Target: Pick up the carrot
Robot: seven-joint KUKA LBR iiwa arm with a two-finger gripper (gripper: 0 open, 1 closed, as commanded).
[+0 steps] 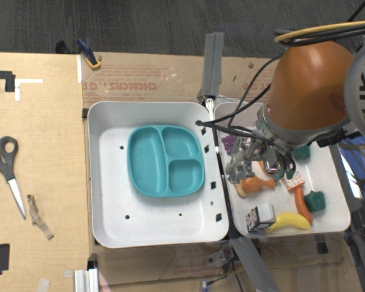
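Half the carrot [302, 203] shows, gripper [250, 163] tips unclear.

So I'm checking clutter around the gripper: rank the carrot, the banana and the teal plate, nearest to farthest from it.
1. Orange carrot, in the right bin just right of and below the gripper.
2. Yellow banana, at that bin's front edge.
3. Teal divided plate, in the left bin.

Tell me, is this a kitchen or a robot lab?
Probably a robot lab: a robot arm reaches over white bins of toy food like a banana, with scissors on a cardboard bench.
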